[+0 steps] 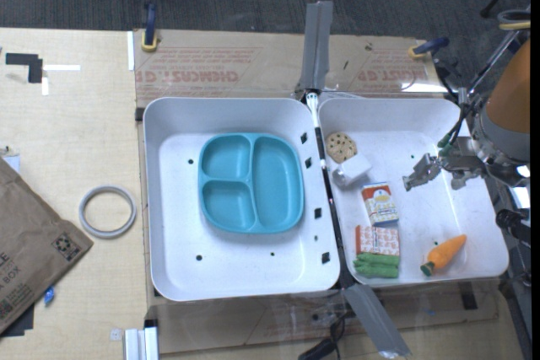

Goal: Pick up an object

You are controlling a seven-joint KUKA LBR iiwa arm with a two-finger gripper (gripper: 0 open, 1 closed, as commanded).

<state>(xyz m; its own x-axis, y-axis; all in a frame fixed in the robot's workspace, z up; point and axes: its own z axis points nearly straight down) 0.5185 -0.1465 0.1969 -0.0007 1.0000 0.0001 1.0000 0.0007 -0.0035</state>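
Wooden table (67,131), two bins. Claw (419,174) spread, holding nothing, above right bin (405,126); carrot (445,254) nearby. Pick not yet done.

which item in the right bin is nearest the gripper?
The small carton with the orange label, just left of and below the gripper. The cookie, white block and green-ended pack lie farther left; the carrot lies farther down.

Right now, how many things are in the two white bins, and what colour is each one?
Teal: 1, the divided plate
Brown: 1, the cookie
White: 1, the small block
Orange and white: 2, the small carton and the packet
Green: 1, the bean pods
Orange: 1, the carrot
Total: 7
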